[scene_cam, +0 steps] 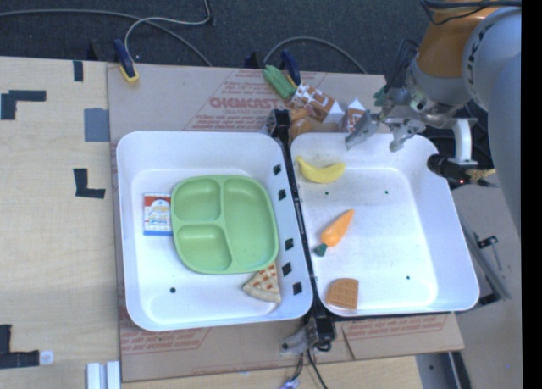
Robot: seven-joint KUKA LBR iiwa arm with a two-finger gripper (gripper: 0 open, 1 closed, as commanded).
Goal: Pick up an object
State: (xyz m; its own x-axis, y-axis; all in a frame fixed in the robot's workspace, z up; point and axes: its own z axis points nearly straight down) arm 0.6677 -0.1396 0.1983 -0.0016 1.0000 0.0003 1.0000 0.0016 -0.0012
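1. I see the gripper (378, 135) at the far edge of the right bin (440, 235), hanging from the grey arm (487, 48) that enters from the right; the orange band sits just above the wrist.
2. The fingers (356, 133) stand apart, splayed open, with nothing between them. They hover over the bin's far rim.
3. The banana (321, 170), yellow and curved, lies in the far left corner of the right bin, just left of and nearer than the gripper, not touching it.
4. The carrot (336, 230), orange with a dark green stub, lies tilted near the bin's left wall, around mid-depth.
5. The waffle cracker (343, 293), a tan square, rests at the near left of the same bin.
6. In the left bin (135, 209) I note a green divided plate (225, 223) at centre, a small printed card (157, 213) touching its left side, and a pizza slice (264, 283) at its near right corner.
7. On the surface (51, 209) beyond the bins lie a green object (279, 80) and some brown packets (312, 106), the packets close to the far rim of the right bin.
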